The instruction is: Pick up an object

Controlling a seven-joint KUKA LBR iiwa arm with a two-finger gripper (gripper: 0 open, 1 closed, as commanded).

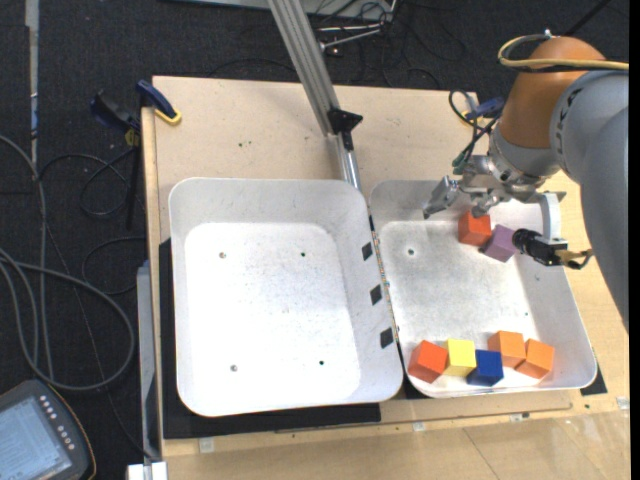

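Gripper [462,200] is over the orange cube [474,228]; can't tell the fingers' spread, so I'd centre first, avoiding the purple cube [499,242].

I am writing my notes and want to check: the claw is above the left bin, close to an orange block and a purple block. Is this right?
Not quite: the claw is above the right bin, not the left one. The camera view shows this. The rest holds: the orange block and the purple block are close to it.
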